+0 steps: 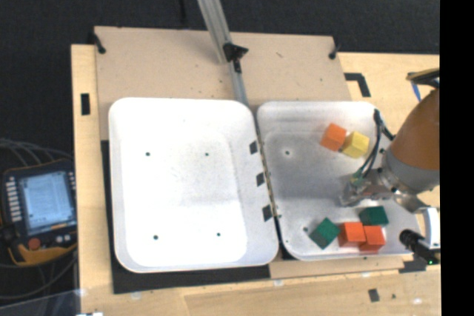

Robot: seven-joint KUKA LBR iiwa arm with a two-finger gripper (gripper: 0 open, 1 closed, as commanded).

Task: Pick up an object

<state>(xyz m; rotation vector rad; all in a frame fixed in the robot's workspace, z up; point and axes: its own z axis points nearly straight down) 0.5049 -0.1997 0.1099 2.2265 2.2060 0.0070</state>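
Note:
The right bin [296, 181] holds several blocks. An orange block [334, 136] and a yellow block [356, 145] touch each other near its back. Along its front lie a green block [324, 232], two orange-red blocks [352, 233] [373, 237] side by side, and a darker green block [374, 216] behind them. My gripper [361, 190] hangs low over the right part of this bin, between the yellow block and the dark green block. Its metal fingertips point down-left, and nothing shows between them.
The left bin [181, 181] lies beside the right one. A metal pole [211, 7] slants up from the back between the bins. A pendant with a lit screen [41, 203] sits off the bench at the left.

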